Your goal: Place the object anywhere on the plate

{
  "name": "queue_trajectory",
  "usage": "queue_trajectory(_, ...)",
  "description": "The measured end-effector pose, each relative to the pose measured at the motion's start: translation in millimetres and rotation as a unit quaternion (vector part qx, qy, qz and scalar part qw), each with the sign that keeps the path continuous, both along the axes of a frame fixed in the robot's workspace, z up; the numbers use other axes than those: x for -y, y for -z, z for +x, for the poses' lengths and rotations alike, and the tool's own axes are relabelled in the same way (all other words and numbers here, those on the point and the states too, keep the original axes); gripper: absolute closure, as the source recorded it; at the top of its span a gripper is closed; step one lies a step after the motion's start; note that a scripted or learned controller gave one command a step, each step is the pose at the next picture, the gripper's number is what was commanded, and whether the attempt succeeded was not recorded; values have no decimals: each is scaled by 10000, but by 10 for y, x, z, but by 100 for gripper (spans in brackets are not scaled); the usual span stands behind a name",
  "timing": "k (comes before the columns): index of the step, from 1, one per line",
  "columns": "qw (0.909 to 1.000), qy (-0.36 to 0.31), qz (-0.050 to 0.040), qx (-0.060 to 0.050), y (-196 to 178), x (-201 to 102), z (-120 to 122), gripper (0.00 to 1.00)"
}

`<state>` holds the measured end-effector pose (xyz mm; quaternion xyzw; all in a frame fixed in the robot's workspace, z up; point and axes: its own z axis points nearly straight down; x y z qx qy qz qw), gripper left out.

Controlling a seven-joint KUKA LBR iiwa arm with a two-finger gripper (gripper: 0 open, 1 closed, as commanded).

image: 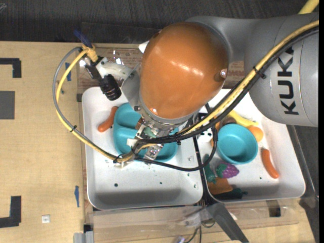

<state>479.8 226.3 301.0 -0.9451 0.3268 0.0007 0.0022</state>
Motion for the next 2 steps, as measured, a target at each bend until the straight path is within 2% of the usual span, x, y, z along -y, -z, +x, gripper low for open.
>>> queue_trajectory(1, 9940, 1091, -17, -42, 1710, 10, 627, 100)
queue_trajectory(2, 9998, 206, 8, 39, 193, 272, 292, 100)
